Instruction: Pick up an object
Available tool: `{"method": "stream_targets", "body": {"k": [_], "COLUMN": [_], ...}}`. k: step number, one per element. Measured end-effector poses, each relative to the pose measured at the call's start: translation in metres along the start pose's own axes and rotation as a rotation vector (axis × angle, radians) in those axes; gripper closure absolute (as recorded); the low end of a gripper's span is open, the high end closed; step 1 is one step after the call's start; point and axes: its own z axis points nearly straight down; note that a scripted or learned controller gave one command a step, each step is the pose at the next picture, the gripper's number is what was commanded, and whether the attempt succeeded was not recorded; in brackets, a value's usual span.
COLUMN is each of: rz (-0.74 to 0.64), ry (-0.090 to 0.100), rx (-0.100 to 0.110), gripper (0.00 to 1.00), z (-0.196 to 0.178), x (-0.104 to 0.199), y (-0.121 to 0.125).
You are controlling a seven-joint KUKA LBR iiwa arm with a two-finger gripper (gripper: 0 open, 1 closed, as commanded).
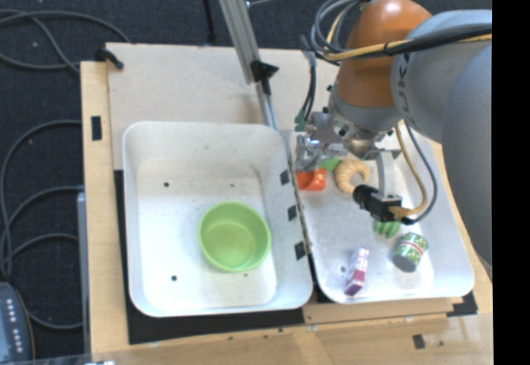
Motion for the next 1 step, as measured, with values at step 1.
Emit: {"method": "stream_targets", "body": {"k": [1], "rz": [0.000], "ry": [0.000], "rx": [0.001], "gripper": [1.00], "z": [-0.0134], "x": [0.0519], "y": [0.0113]}}
